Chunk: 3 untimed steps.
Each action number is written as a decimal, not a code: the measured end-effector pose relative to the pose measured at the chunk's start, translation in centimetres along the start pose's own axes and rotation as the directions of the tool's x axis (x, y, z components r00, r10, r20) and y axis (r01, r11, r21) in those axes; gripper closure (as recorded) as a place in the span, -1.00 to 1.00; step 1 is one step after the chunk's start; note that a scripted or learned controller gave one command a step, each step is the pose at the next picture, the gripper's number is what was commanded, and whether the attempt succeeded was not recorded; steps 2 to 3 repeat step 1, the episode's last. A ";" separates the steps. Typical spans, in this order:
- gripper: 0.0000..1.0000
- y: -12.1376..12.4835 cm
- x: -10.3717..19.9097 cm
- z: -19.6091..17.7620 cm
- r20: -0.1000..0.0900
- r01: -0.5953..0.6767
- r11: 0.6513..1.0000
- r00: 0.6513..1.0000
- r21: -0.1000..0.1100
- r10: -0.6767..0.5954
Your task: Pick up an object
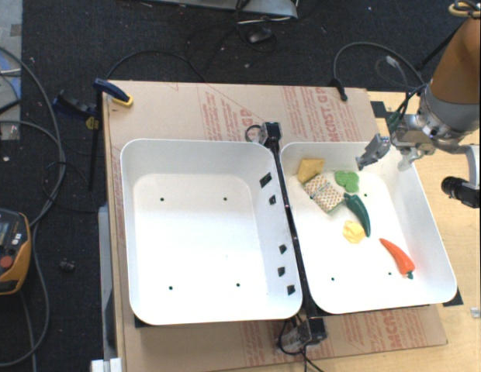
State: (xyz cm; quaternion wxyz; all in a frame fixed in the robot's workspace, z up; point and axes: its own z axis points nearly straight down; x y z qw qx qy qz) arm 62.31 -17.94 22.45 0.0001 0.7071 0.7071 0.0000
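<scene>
- The end effector [389,152] is hanging over the upper right rim of the right bin [430,231], its two fingers spread apart and pinching nothing; one finger is pointing toward the green piece [347,180].
- The candidates for picking are all lying in the right bin: a tan wedge [309,168], a checkered block [327,194] just beside it, the green piece, a dark green pepper [358,214], a yellow lump [353,232] and an orange carrot [397,256] near the bin's right wall.
- The upper items are crowding each other; I judge that a descent there is risking a finger landing on a neighbour and pushing things aside instead of closing on one.
- The carrot is lying near the sloped wall; a finger is likely to be catching the rim there.
- The left bin [147,208] is sitting alongside on the surface [225,103]; a black divider [283,208] is running between the bins; cables [54,153] are trailing off the surface, well apart from the work.
</scene>
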 end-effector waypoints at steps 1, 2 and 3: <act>-1.00 3.3 7.3 13.9 -0.003 0.005 1.000 1.000 0.010 -0.005; -1.00 3.3 7.3 13.9 -0.003 0.005 1.000 1.000 0.010 -0.005; -1.00 3.3 7.3 13.9 -0.003 0.005 1.000 1.000 0.010 -0.005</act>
